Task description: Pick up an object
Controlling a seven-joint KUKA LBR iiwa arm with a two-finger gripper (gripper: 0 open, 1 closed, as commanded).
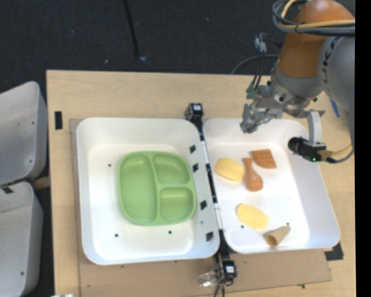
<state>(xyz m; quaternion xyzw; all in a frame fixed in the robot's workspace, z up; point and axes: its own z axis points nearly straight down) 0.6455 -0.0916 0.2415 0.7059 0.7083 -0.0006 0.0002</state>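
Gripper (252,121) hanging over the right bin's (309,228) far edge, nothing seen between the fingers; opening cannot be told. Below it in that bin: yellow piece (229,169), drumstick (253,177), orange slice (263,158), another yellow piece (252,216), cone (277,234). Green tray (155,187) in left bin (93,228).

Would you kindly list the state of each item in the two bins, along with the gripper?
gripper: above the right bin's far edge, nothing seen between its fingers.
green divided plate: flat in the left bin, right side up, compartments bare.
yellow oval piece: lying in the right bin, touching the brown drumstick.
brown drumstick: lying flat.
orange slice: lying flat.
yellow piece: lying flat.
cone: on its side.
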